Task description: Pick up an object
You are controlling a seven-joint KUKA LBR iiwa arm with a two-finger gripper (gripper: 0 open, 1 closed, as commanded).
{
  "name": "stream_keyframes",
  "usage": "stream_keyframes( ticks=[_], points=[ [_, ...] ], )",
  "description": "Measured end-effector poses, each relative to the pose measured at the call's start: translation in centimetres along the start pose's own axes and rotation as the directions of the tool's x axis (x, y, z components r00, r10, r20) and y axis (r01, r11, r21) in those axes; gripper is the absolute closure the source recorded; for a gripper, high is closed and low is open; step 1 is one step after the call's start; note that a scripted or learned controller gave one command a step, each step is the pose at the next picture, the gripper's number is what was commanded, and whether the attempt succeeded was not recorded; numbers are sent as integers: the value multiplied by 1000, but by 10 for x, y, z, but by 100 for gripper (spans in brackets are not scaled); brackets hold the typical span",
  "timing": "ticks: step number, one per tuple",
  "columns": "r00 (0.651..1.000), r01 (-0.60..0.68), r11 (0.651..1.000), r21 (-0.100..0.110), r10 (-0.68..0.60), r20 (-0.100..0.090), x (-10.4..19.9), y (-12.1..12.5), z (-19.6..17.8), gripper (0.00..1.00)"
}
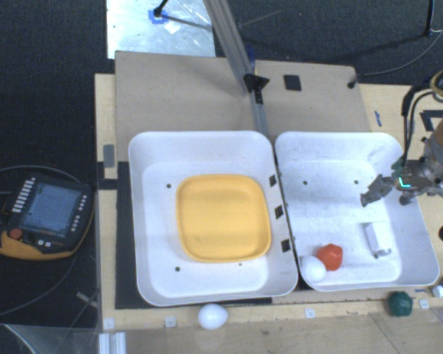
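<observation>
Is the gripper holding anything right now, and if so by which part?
Nothing: the gripper hangs open above the right bin, with nothing between its fingers.

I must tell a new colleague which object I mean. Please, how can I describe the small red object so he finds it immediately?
Start at the right white bin, the one without the yellow plate. Look along its near edge, toward the corner beside the other bin. The red object lies there, touching a white ball; it is the one red thing in either bin, while the small block to its right is white.
</observation>
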State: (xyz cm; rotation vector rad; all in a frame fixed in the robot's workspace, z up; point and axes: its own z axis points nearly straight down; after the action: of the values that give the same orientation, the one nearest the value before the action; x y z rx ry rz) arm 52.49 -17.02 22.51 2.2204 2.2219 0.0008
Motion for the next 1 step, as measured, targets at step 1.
stream_keyframes(
  ticks=[1],
  points=[
    [1000,0,1000,0,0,0,0,0,0,0]
  ],
)
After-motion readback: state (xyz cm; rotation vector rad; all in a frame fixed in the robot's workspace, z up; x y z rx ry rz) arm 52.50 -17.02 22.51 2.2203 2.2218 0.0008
